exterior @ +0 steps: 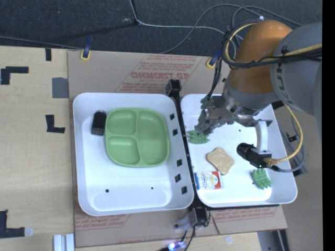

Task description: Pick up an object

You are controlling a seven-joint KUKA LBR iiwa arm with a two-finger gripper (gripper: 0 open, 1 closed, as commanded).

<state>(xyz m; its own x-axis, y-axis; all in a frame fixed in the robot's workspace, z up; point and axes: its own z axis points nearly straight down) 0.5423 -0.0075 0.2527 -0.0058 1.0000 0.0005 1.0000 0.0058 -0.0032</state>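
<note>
My gripper [205, 125] reaches down into the right bin [282, 192] near its left wall, directly above a small green leafy toy [197, 137]. The gripper's tip touches or nearly touches that toy, and I cannot tell which. A tan slice of toast [221, 160] lies in the middle of the right bin. A small red, white and blue packet [208, 180] rests near the bin's front left. Another green toy [260, 178] sits at the front right.
The left bin [84, 161] holds a green divided plate [137, 137] and a small black block [98, 123] beside it. A black plug [248, 152] on a yellow cable hangs from the arm over the right bin. The divider [180, 140] runs between the bins.
</note>
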